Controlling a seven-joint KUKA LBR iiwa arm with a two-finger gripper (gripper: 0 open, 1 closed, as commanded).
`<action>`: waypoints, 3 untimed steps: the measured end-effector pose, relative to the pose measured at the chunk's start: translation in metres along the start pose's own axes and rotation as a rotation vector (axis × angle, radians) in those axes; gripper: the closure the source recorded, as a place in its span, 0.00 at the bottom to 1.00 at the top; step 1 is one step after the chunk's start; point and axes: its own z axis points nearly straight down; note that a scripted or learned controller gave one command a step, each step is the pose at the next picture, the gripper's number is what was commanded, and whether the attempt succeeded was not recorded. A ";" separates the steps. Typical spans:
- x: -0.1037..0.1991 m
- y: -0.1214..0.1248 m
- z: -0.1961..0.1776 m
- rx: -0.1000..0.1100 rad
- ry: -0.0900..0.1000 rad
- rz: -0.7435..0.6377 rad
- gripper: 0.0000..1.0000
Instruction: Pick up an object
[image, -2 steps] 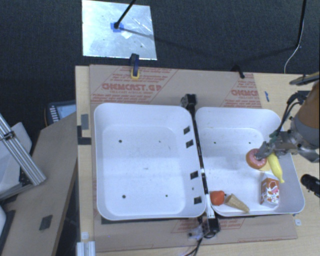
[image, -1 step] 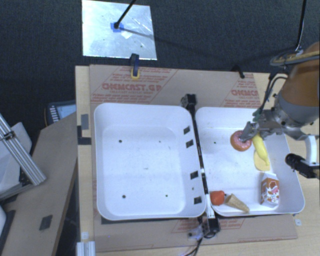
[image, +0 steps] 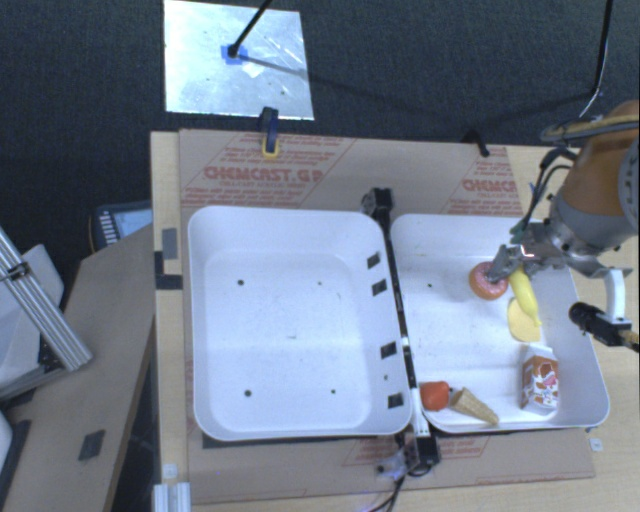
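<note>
I reach in from the right side of the bench, my grey wrist and its orange band (image: 600, 165) hanging over the far right part of the right bin (image: 440, 250). My claw (image: 508, 262) is low over that bin, close to its far edge and somewhat right of its middle. It sits directly above a pink doughnut (image: 488, 283), and its tips overlap the doughnut's upper right rim. From this slanted look down I cannot tell whether my claw is spread or closed, nor whether it has any hold on the doughnut.

A yellow banana (image: 523, 290) lies just beside the doughnut on its right, running toward the near edge, and a pale yellow rounded piece (image: 523, 322) lies touching the banana's near end. Closer to the near right corner of the bin, a small carton (image: 540, 384) with red and white print stands upright. Along the near edge, by the bin's near left corner, an orange-red round thing (image: 434, 395) lies against a tan cone (image: 473, 405) that points toward the right.

The left bin (image: 290, 320) stands side by side with the right one, a dark divider (image: 392, 300) running between them. Both bins rest on a sheet of brown printed cardboard (image: 300, 165) that covers the bench.
</note>
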 end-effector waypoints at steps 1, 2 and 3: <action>0.004 0.062 0.057 -0.007 0.000 -0.009 1.00; 0.003 0.061 0.044 -0.006 -0.001 -0.011 1.00; 0.096 0.029 -0.030 -0.008 0.005 -0.013 1.00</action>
